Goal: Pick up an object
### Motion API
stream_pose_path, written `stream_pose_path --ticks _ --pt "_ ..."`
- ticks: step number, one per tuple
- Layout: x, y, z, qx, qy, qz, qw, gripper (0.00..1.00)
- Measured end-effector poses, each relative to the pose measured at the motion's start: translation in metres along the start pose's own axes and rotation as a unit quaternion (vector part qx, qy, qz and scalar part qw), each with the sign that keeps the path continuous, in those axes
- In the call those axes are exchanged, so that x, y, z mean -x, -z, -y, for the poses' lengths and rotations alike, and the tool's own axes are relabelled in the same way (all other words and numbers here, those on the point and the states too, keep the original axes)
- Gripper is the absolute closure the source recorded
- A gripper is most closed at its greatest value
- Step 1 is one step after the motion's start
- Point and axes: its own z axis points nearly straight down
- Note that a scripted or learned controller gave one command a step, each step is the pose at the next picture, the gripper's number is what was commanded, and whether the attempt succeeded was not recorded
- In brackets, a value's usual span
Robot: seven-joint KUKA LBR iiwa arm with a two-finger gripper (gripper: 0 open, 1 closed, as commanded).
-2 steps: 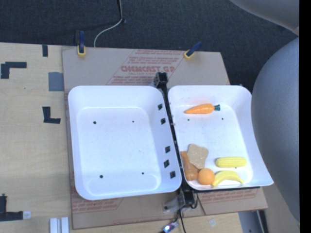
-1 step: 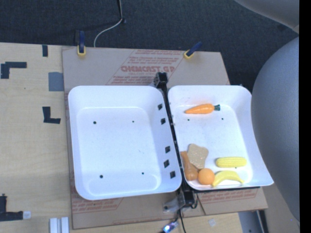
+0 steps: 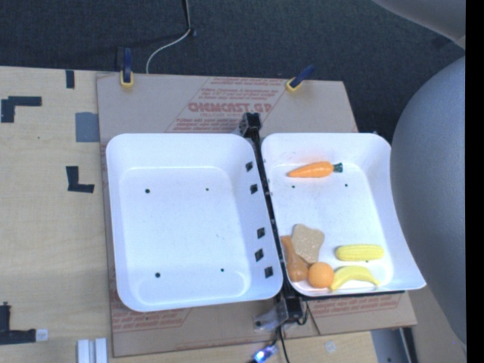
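Nothing lifted yet: carrot (image 3: 311,170), bread slice (image 3: 308,242), orange (image 3: 321,275), corn (image 3: 359,252) and banana (image 3: 354,278) all lie in the right bin (image 3: 378,203); my pincer's state I cannot tell.

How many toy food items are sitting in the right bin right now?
6: orange plastic carrot near the far side; tan bread slice, brown sausage-like piece partly under it, round orange fruit, yellow corn cob and yellow banana near the front. More could hide beneath.

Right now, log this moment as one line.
arm: at right edge | right bin: carrot, bread slice, corn, orange, banana | grasp: none seen
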Motion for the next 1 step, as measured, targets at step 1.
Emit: stream_pose_path --ticks 1 --pt "-0.0016 0.0096 -0.0013 0.008 0.0 -0.002 1.0 1.0"
